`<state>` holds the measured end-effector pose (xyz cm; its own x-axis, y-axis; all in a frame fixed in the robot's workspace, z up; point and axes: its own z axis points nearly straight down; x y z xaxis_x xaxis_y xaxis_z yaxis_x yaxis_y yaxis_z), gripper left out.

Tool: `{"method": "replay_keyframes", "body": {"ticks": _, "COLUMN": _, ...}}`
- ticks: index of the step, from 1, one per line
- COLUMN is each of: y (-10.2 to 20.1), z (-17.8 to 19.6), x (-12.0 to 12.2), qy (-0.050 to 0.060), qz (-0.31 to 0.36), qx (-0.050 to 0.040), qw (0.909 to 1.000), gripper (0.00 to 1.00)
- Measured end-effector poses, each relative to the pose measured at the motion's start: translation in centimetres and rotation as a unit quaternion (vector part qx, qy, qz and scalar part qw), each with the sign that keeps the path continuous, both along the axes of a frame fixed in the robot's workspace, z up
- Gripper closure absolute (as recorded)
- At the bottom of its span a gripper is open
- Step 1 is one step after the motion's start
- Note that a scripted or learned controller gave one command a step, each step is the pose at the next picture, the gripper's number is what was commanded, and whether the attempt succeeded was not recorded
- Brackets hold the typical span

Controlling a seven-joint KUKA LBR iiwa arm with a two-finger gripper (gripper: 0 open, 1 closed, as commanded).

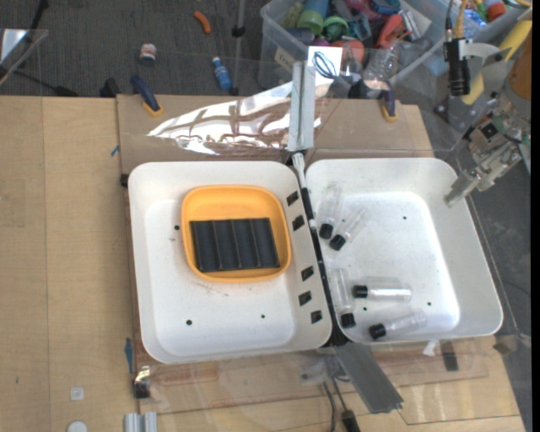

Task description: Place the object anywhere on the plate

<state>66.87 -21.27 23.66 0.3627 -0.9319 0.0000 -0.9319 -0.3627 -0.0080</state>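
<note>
An orange plate (237, 201) lies in the left bin (160, 278). A black ridged rectangular object (234, 245) rests flat on it, covering most of its floor. My gripper (462, 191) hangs at the far right rim of the right bin (439, 253), well away from the plate and above the bin's edge. Nothing is seen in it.
Several clear vials with black caps lie in the right bin: one (384, 293) near the front, another (396, 325) at the front edge, two (346, 226) by the divider. Crumpled foil (228, 126) lies behind the bins. A clear box of toys (354, 25) stands at the back.
</note>
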Motion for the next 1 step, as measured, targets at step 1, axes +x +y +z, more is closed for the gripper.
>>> {"method": "replay_keyframes", "body": {"ticks": 1, "y": 0.0, "z": 0.24, "x": 0.01, "qy": -0.001, "qz": 0.016, "qx": -0.0002, "qw": 0.9999, "gripper": 0.0}}
